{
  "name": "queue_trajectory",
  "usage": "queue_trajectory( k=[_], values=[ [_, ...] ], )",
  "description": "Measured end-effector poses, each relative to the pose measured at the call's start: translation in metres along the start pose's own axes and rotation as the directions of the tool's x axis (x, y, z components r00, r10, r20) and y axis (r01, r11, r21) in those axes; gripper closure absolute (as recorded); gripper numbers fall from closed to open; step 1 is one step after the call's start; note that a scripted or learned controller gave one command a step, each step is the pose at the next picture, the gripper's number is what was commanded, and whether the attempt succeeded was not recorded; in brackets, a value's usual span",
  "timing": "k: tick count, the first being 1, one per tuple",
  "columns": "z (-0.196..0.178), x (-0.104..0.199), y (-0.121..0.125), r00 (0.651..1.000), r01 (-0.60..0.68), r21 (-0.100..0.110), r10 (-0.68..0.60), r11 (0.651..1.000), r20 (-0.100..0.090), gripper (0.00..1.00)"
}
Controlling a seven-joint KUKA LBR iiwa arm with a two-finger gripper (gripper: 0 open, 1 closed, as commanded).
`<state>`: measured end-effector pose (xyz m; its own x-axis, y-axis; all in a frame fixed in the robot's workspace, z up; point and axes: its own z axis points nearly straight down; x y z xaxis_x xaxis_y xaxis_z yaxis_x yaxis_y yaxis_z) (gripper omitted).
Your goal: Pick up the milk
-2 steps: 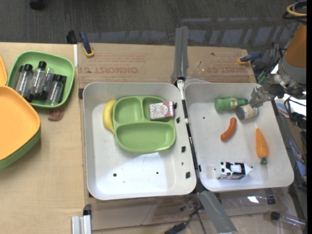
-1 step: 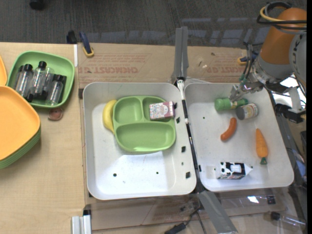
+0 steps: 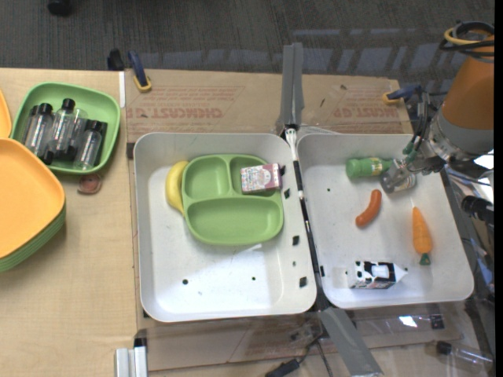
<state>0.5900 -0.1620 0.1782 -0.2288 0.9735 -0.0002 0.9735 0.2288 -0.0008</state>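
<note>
The milk (image 3: 376, 275) is a small black-and-white cow-patterned carton. It lies on its side near the front edge of the right bin (image 3: 338, 234). My gripper (image 3: 397, 177) hangs over the back of that bin, just right of a green bottle (image 3: 368, 166). It is well behind the milk and apart from it. Nothing shows in its grasp. The grey arm with its orange band (image 3: 474, 93) comes in from the upper right.
In the right bin an orange-red sausage (image 3: 368, 208) and a carrot (image 3: 422, 234) lie between gripper and milk. The left bin (image 3: 157, 273) holds a green divided plate (image 3: 232, 218) bearing a pink carton (image 3: 260, 178), and a banana (image 3: 174, 185).
</note>
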Motion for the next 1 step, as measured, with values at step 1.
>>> queue_trajectory(
  k=[1],
  values=[
    [-0.0186, -0.0069, -0.1009, 1.0, 0.023, 0.0, -0.023, 1.0, 0.0, 1.0]
  ],
)
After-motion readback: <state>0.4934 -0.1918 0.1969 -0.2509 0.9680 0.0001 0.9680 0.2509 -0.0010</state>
